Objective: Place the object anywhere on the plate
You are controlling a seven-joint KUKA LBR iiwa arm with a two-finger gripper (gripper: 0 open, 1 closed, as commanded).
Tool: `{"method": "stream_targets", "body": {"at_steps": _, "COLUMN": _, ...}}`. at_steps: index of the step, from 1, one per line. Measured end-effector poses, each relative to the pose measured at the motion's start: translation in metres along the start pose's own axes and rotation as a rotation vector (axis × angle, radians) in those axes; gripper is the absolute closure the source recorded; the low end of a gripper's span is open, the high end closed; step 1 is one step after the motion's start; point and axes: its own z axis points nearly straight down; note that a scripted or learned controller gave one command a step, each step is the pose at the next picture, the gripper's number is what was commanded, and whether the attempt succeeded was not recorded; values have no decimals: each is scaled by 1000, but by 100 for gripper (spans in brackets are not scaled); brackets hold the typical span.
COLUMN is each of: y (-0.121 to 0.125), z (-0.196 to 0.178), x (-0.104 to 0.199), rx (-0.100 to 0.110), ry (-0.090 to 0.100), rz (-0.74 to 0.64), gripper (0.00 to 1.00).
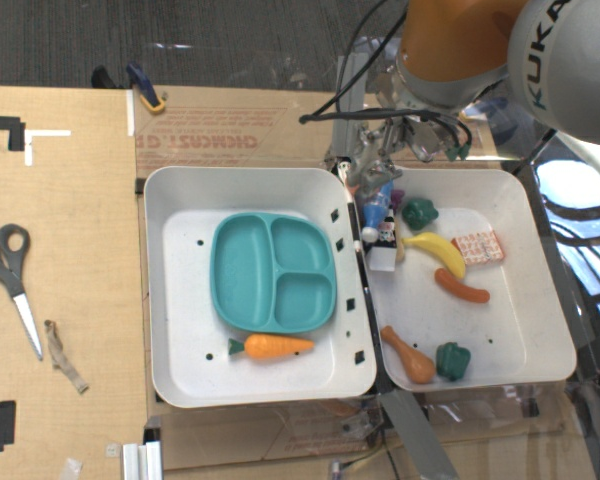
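Orange-banded, the arm (470,28) looms nearest the lens, its gripper (375,183) low over the right bin's (540,298) top-left corner; how far its fingers stand apart I cannot tell. Judging so, picking is under way. Next comes lifting something across to the teal plate (274,272), sectioned, in the left bin (170,298).

Left bin: teal three-compartment plastic plate (274,272) fills the centre; orange toy carrot (271,347) blocks its front edge.
Right bin: toys crowd the left side; right edge open.
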Motion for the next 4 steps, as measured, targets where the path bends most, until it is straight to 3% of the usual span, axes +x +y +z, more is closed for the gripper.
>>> {"method": "stream_targets", "body": {"at_steps": 1, "y": 12, "z": -16, "x": 38, "rx": -1, "ry": 3, "rz": -15, "gripper": 100}}
{"method": "stream_targets", "body": {"at_steps": 2, "y": 23, "z": -21, "x": 54, "rx": -1, "ry": 4, "rz": -91, "gripper": 100}}
{"method": "stream_targets", "body": {"at_steps": 3, "y": 37, "z": -40, "x": -10, "rx": -2, "ry": 0, "rz": -420, "gripper": 100}}
{"method": "stream_targets", "body": {"at_steps": 4, "y": -14, "z": 27, "x": 18, "rx": -3, "ry": 3, "rz": -558, "gripper": 100}}
